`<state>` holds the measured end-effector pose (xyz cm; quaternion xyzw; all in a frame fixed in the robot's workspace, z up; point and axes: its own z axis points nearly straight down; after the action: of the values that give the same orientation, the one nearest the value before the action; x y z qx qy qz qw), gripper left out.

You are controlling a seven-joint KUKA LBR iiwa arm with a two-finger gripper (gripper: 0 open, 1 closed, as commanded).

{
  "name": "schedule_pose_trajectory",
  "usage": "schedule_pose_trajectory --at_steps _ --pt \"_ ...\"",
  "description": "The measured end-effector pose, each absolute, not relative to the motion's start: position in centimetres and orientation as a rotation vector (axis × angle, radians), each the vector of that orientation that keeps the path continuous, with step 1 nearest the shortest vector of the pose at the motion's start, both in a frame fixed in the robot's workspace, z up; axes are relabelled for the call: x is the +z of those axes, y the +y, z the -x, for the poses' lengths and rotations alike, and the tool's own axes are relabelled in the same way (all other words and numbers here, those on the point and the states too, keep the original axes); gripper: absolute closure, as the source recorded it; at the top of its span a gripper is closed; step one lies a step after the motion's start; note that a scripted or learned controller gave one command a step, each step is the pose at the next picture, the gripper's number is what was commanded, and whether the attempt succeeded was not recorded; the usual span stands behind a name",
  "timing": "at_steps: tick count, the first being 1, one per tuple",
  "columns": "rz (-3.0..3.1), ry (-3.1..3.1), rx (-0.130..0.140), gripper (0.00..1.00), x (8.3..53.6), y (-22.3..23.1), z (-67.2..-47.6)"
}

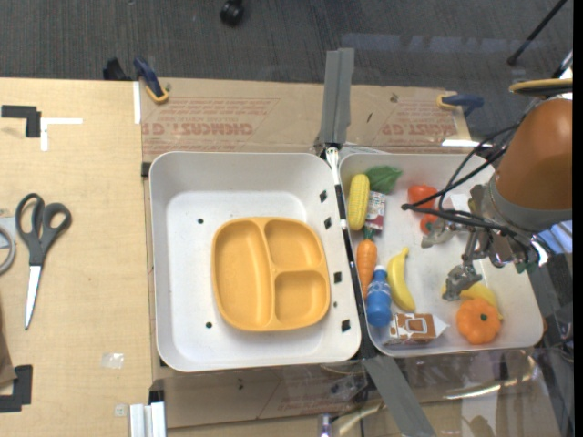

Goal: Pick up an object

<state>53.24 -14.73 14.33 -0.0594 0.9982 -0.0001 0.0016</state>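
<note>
The right bin [524,340] holds several toy foods. A corn cob [358,200] and a green vegetable [385,177] lie at its far left, and a red tomato [423,196] sits further right. A carrot [365,262], a banana [400,279], a blue bottle [377,299] and a brown carton [410,329] lie toward the front. My gripper [458,279] hangs low over the bin's right half, just above a yellow fruit [483,294] and an orange pumpkin [478,321]. Nothing shows in its grasp.
The left bin [173,244] holds a yellow divided plate [271,272]. Scissors [38,239] lie on the wooden bench at the left. Cardboard [237,121] lies behind the bins. Black cables [455,189] hang from the arm over the right bin.
</note>
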Motion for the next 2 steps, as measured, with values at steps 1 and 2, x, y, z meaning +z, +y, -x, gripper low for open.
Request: schedule_pose_trajectory --at_steps 1,2 --pt "0.082 3.105 -0.024 0.00 10.6 -11.6 -51.0" --pt "0.227 3.077 -0.035 0.00 10.8 -11.0 -50.0"
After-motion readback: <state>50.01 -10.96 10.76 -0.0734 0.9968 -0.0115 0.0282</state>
